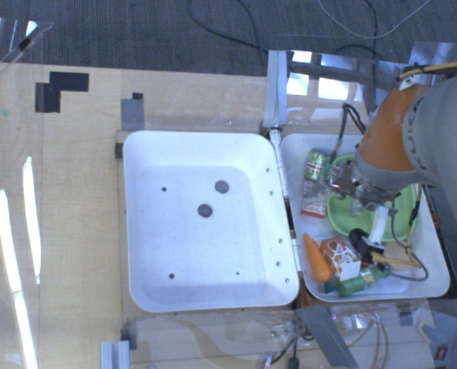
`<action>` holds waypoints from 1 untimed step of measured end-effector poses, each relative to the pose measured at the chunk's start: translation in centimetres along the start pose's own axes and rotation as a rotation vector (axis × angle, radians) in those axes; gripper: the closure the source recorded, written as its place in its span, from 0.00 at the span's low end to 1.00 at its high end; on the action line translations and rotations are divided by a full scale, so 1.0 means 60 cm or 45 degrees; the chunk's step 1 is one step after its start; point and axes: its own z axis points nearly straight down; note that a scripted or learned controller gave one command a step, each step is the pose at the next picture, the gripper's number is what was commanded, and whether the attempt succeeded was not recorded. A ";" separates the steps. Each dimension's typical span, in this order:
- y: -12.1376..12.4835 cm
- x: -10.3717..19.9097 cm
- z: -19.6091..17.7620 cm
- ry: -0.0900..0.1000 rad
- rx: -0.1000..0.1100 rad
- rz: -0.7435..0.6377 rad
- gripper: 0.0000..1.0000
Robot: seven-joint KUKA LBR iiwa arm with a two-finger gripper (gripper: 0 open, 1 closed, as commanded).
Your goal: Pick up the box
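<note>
Arm (444, 129): we see it enter from 3 o'clock, grey with an orange band, and hang over the right bin (435, 274).
Gripper (365, 197): we place it low over the middle of the right bin, above the green plate (340, 215).
Jaws: we cannot tell whether they stand apart or together, since the wrist covers them from above.
Box (342, 258): we find the small orange and white box lying in the right bin, toward 7 o'clock from the bin's middle and at about 7 o'clock from the gripper, apart from it.
Carrot (315, 258): we see it just beside the box, at the box's 9 o'clock, along the bin's wall.
Green bottle (357, 284): we see it lying on its side at 5 o'clock of the box, close against it.
Can (315, 164): we see it in the bin's 11 o'clock corner, with a small packet (315, 203) at its 6 o'clock.
Left bin (136, 206): we see two grey round spots (221, 187) on its floor near the middle.
</note>
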 end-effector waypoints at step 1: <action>0.133 0.039 0.017 -0.010 0.097 0.336 0.00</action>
